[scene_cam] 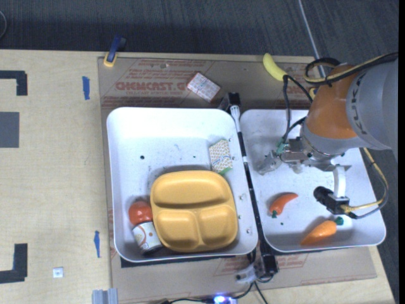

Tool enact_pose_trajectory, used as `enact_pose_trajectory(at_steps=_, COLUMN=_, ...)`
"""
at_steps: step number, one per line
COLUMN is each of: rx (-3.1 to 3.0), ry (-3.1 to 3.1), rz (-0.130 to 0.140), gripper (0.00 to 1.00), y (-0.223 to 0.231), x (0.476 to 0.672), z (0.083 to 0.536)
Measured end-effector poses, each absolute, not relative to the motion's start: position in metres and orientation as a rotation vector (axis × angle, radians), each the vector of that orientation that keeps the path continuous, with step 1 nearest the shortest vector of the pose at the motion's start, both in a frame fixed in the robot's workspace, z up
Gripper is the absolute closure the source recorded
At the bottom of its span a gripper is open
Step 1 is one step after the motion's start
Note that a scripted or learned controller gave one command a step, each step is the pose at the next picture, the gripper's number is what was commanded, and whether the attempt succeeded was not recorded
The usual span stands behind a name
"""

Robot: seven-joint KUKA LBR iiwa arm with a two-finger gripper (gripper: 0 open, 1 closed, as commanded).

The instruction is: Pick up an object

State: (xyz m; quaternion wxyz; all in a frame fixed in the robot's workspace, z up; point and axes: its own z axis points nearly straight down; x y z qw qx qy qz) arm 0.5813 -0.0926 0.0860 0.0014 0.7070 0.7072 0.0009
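White right bin (367, 239), curved orange-red pepper (283, 202)

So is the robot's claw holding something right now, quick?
Gripper: cannot be told; it sits low in the right bin, and no object shows in its grip.

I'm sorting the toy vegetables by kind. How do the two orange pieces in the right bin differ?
The pepper is darker red-orange; the carrot is paler orange. The pepper is smaller and curved, while the carrot is longer and tapers to a point. The pepper lies near the middle of the right bin, apart from other things; the carrot lies by the bin's front edge, beside a black part of the arm. Both have a green stem end.
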Motion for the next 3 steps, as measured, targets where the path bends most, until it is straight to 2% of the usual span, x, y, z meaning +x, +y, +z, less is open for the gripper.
enact_pose_trajectory(at_steps=1, rx=2.222, ry=2.218, rz=0.001, gripper=0.0, y=-0.122, x=0.49, z=0.086)
enact_pose_trajectory(at_steps=2, rx=2.219, ry=2.215, rz=0.007, gripper=1.0, y=-0.121, x=0.492, z=0.096)
enact_pose_trajectory(at_steps=3, rx=2.219, ry=2.223, rz=0.002, gripper=1.0, y=-0.027, x=0.526, z=0.189)
